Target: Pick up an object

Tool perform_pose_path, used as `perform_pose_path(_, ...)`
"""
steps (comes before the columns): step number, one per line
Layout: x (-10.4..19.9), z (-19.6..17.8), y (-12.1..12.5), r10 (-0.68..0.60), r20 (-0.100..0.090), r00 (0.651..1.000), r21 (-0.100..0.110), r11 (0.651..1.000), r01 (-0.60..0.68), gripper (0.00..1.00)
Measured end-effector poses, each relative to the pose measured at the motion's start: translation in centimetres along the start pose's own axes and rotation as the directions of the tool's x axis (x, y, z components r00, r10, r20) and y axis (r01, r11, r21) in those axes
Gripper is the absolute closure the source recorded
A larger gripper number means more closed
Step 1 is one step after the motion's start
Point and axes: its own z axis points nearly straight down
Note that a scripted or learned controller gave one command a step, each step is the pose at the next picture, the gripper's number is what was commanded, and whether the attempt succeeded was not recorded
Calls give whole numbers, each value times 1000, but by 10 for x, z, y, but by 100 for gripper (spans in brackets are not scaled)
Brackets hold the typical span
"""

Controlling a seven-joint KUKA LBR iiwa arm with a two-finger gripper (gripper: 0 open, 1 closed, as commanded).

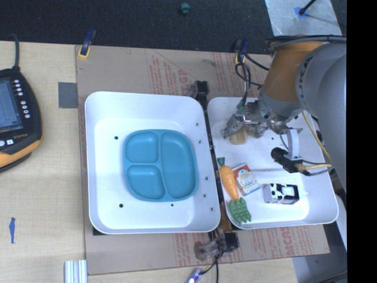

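The step in hand looks like the reach and descent onto a target, with no grasp yet made: the gripper [239, 127] hangs low in the far-left corner of the right bin [265, 212], at the end of the grey arm [312, 93] that comes in over the bin's far-right edge. Nothing is visibly held. Whether the gripper is spread or pressed together I cannot tell, as its tip is a small tangle of metal seen from above. The likeliest target is the small tan lump [238, 137], which lies just at the near side of the gripper tip, touching it or nearly so, close to the bin's left wall. As I judge it, the next move calls for centring the gripper over that lump, setting it down around it and closing, then lifting straight up. The lump is small and sits near the wall, so a slight offset could push it aside instead of catching it. The other candidates lie farther toward the near edge. An orange carrot [228, 182] runs along the left wall, its green top [240, 210] by the near-left corner. A red-and-white packet [247, 178] sits just beside the carrot, and a black-and-white object [281, 193] lies toward the near-right part, well apart from the gripper. The left bin [97, 158] holds a blue divided plate [160, 164] in its middle.
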Motion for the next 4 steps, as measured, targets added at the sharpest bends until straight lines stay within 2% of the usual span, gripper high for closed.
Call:
perform_pose_path(1, -23, 0, 20, 4, -1, 1000, 0, 1000, -4, 0)
perform_pose_path(2, 1, 0, 20, 1, -2, 1000, 3, 1000, -1, 0)
perform_pose_path(4, 4, 0, 20, 1, -2, 1000, 4, 1000, -1, 0)
